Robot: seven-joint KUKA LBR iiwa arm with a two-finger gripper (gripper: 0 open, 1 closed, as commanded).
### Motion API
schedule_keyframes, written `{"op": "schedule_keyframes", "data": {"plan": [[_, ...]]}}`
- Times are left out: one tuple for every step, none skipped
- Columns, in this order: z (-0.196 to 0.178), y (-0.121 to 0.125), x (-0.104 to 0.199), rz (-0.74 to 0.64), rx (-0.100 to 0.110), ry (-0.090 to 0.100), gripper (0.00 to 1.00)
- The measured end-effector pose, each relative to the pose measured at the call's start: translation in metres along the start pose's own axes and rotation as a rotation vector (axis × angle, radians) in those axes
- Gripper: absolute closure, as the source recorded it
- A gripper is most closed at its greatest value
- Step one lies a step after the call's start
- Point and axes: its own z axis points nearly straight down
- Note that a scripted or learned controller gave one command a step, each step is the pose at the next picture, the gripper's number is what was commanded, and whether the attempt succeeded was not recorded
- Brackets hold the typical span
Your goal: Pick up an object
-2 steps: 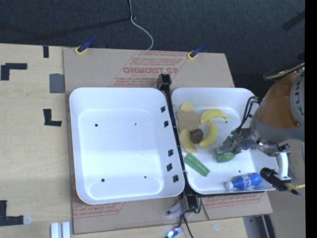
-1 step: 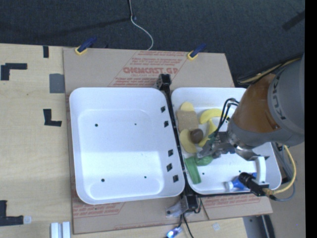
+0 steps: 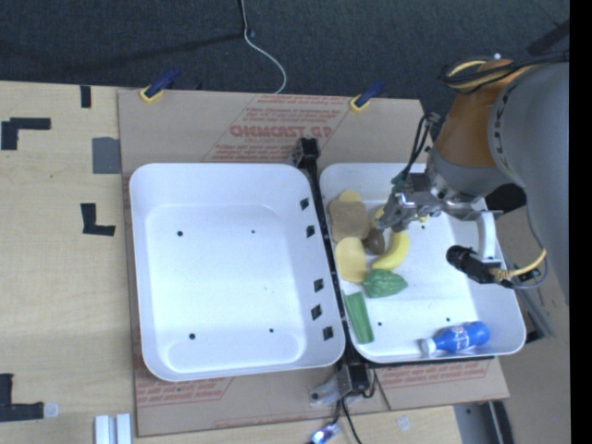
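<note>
Camera view, arm: the grey arm (image 3: 518, 137) with its orange band reaches in from the right, over the right bin (image 3: 481, 294).
End effector: the end effector (image 3: 393, 213) sits low over the far left part of that bin, near the pile; I cannot tell its state from here.
Objects: a brown block (image 3: 348, 216), a yellow lump (image 3: 351, 259), a banana (image 3: 395, 252) and a green leafy piece (image 3: 385, 284) crowd together just beside the end effector.
Near side: a green stick (image 3: 359, 316) lies along the bin's left wall; a blue bottle (image 3: 457, 339) lies in the near right corner, well apart.
Left bin: the left bin (image 3: 148, 192) sits beside it on the tabletop (image 3: 55, 276).
</note>
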Motion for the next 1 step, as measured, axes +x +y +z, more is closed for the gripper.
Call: {"op": "schedule_keyframes", "data": {"plan": [[-0.0328,-0.0184,0.0525,-0.002,0.007,0.005,1.0]]}}
